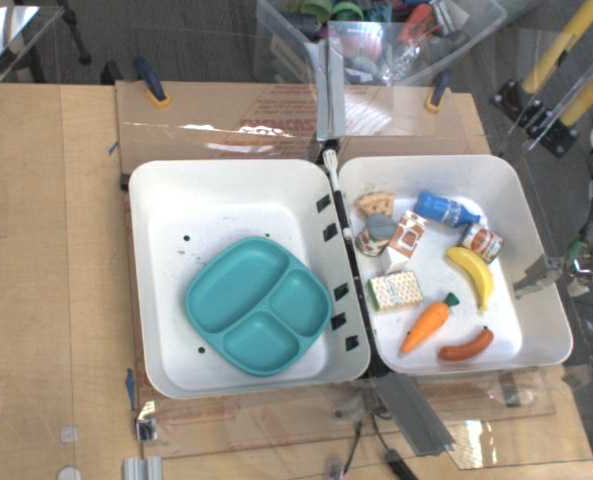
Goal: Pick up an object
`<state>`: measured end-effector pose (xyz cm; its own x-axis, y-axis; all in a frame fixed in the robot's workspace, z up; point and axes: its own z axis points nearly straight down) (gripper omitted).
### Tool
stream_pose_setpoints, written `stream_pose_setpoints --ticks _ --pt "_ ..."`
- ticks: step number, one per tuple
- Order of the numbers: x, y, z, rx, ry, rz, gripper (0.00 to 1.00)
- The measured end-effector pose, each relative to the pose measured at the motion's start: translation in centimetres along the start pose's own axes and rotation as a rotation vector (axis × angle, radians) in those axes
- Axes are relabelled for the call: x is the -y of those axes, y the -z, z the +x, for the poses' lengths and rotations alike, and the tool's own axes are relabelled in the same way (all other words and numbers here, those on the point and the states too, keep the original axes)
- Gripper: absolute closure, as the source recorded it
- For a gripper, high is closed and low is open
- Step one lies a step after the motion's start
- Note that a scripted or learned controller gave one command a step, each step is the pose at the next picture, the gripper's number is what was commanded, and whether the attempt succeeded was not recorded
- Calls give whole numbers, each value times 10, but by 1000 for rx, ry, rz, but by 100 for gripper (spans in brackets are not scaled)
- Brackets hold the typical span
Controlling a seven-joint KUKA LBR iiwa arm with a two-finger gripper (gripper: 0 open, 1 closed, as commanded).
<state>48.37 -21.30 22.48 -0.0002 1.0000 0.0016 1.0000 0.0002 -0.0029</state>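
At the frame's bottom, the wooden table (36, 268) carries both bins. The pincer (548, 276) hangs over the right bin's (551, 343) edge; whether it is clenched, I cannot tell. Just beside it lies the banana (475, 273), probably light, stiff, smooth plastic, best gripped across its middle.

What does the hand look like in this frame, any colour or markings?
Little to go on. At the right edge, beside the right bin, sits the hand: grey metal, thin pointed shapes, one flat silvery piece reaching toward the bin wall. A small green spot sits near it. No markings readable; the picture is too soft there for finer detail.
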Motion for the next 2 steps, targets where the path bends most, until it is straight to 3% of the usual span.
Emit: stream_pose_setpoints --ticks 1,2 --pt "-39 -101 34 1 100 -1 0" --pt "-79 -134 24 5 50 -12 0"
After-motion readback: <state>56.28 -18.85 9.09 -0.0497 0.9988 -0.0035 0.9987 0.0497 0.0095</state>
